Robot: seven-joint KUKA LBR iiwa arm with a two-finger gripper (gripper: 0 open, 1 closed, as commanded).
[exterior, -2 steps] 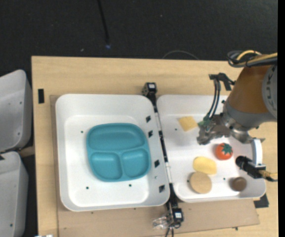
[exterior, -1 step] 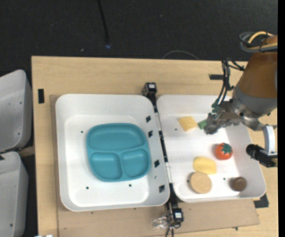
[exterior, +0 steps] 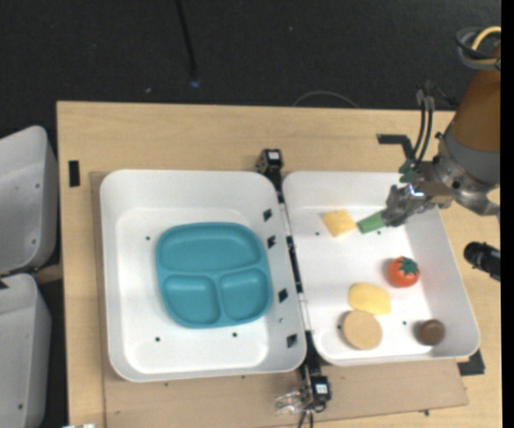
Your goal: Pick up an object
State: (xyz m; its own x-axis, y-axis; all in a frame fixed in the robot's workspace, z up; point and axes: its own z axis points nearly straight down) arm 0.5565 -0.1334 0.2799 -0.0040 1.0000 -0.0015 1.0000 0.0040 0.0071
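A small green block [exterior: 371,222] is seen in the right bin [exterior: 435,350], up near the bin's 12 o'clock side. The gripper [exterior: 397,210] is right at the block's 2 o'clock end and seems to touch it. Whether the block is really pinched there cannot be told, and how wide the gripper is cannot be told either.

Just beside the block, at its 9 o'clock, a pale yellow piece [exterior: 338,222] is lying. A red tomato toy [exterior: 403,272] with a green top is found toward the bin's 3 o'clock side. Lower down, a yellow lump [exterior: 369,298] is touching a round tan cookie [exterior: 362,330] at its 7 o'clock. A small brown ball [exterior: 429,332] is set near the bin's 5 o'clock corner.

In the left bin [exterior: 132,346] a blue plate [exterior: 212,271] with three parts is laid flat in the middle. Both bins are carried by the wooden tabletop [exterior: 167,136]. The grey and orange arm [exterior: 475,123] is seen at 3 o'clock of the view.
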